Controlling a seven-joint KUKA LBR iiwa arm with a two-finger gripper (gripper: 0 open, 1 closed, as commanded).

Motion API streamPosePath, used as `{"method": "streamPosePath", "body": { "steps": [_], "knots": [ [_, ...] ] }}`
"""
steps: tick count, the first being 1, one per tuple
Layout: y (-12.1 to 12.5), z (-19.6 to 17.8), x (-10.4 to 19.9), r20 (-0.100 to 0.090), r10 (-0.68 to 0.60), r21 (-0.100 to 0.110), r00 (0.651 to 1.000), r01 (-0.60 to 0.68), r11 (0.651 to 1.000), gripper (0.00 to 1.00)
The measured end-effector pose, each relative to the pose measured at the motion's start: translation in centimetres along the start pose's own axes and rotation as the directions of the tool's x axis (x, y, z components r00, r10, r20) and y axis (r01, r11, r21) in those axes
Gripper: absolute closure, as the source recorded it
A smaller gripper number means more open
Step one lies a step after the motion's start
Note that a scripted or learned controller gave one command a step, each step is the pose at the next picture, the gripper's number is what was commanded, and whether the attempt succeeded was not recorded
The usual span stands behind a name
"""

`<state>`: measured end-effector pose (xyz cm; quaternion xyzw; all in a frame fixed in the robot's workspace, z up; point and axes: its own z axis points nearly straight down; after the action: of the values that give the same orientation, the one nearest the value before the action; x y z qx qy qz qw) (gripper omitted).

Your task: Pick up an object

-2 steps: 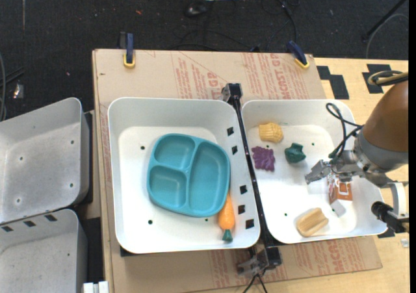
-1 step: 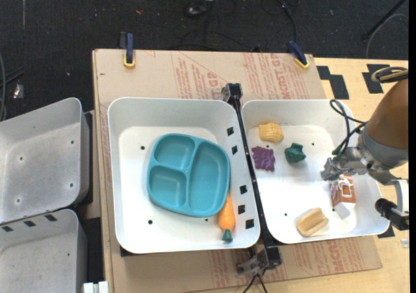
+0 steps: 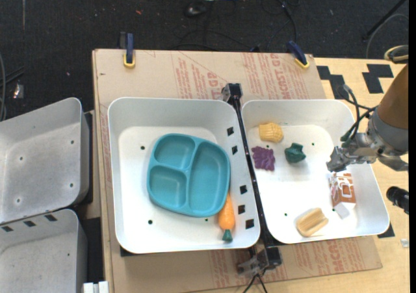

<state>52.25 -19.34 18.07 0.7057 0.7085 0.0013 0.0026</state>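
Camera view: you see the tool (image 3: 340,160) low over the right bin (image 3: 364,220), at its right side, just above a white-and-orange packet (image 3: 342,191) lying there; whether it is spread or pressed together you cannot tell. Near the packet lies a tan bread piece (image 3: 312,221). Further left sit a green lump (image 3: 296,153), a purple piece (image 3: 263,158) and a yellow corn (image 3: 271,132). Left bin (image 3: 130,116) on the desk: teal divided plate (image 3: 189,175), carrot (image 3: 226,217) touching its lower edge.
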Motion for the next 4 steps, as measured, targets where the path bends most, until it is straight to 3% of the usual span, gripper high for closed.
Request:
{"method": "streamPosePath", "body": {
  "steps": [1,2,4],
  "knots": [
    [-0.4,-6.2,-0.3,0.001,0.001,-0.001,1.000,-0.001,1.000,1.00],
    [-0.3,-6.8,-0.3,-0.001,0.001,0.004,1.000,-0.001,1.000,1.00],
    [-1.2,-7.2,10.0,-0.003,-0.005,0.004,1.000,0.005,1.000,1.00]
  ]
}}
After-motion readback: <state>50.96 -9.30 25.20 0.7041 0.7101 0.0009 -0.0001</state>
